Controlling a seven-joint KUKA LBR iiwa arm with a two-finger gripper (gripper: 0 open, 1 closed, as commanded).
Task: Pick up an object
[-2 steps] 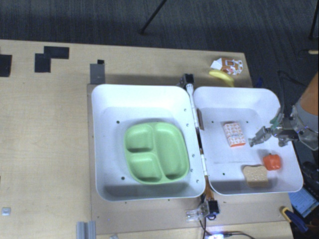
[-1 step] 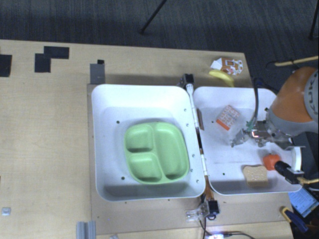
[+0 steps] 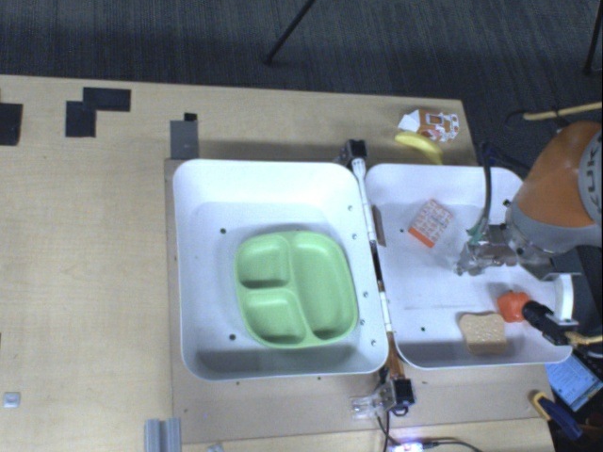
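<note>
Green tray in white bin; orange-checked packet; tan sponge, possibly bread; orange-red toy.

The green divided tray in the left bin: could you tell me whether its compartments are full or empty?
Empty. All three compartments of the green tray show bare green plastic, and it lies flat in the left bin.

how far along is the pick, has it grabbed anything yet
Nothing looks lifted yet. The gripper is low in the right bin, with the orange-patterned packet, sponge-like block and orange object lying apart from it. Left: closing on one and raising it.
</note>
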